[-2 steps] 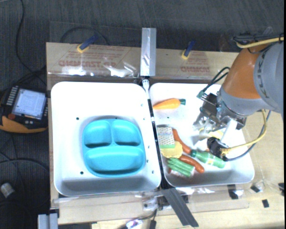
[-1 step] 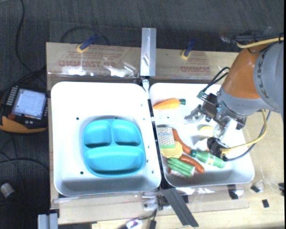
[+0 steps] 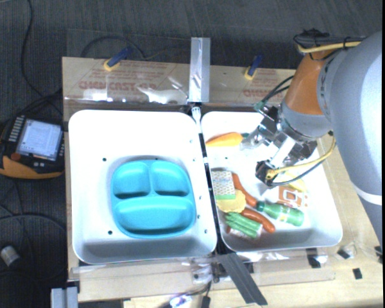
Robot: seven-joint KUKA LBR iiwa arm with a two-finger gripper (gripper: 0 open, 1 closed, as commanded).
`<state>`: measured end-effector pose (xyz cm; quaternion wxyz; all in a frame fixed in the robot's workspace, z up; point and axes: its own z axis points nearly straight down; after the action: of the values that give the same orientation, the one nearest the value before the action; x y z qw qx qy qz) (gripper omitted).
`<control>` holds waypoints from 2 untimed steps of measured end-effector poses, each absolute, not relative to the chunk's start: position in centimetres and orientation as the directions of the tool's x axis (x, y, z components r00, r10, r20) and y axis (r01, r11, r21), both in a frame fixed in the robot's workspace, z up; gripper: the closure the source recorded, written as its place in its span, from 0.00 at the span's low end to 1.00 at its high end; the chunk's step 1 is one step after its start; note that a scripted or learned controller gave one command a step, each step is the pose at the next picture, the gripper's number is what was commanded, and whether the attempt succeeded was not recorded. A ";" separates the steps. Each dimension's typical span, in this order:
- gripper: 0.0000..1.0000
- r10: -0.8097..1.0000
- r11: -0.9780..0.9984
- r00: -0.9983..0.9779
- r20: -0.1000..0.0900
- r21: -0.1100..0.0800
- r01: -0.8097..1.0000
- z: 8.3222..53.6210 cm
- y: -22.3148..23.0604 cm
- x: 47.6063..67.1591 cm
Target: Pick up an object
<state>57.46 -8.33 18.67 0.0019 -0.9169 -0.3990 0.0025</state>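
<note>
Even, bright overhead light washed the two white bins [image 3: 83, 172] almost to glare, and the plastic sheet [image 3: 141, 85] along the table's far edge glinted. Shadows were soft and short. The dark floor [image 3: 25, 43] stayed dim; the picture was slightly soft and grainy throughout.

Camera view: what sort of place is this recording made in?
Probably a robotics lab's bin-picking bench, not a kitchen. Two white bins sit side by side, one holding a blue divided tray, the other toy food; the grey arm reaches in, and loose cables lie on the carpet.
</note>
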 end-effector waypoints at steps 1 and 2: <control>0.00 0.595 -0.804 0.804 -0.006 -0.003 0.595 19.1 -12.0 48.2; 0.00 0.348 -0.937 0.937 -0.006 0.001 0.349 23.3 -4.2 53.3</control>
<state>53.31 -4.24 23.34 -0.0008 -0.9842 -0.1770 0.0028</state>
